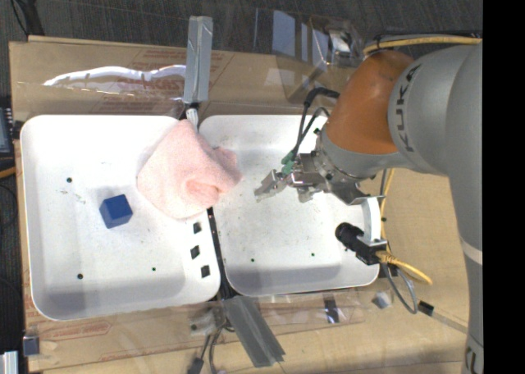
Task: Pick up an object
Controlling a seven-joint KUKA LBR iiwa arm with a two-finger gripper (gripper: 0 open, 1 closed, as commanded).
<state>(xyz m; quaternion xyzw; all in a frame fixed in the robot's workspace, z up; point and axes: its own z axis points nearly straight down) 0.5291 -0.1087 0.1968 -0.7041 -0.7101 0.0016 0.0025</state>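
Bins sit side by side on the bench as I run the pick remotely. In the left bin (49, 282) a blue cube (116, 210) lies left of centre, alone and easy to reach. A pink cloth (187, 171) is draped over the shared rim at the back. The gripper (271, 184) hangs over the right bin (279, 274), fingers parted on nothing. I judge a clean pick means crossing to the cube, centring on it, descending straight and squeezing its flat sides.
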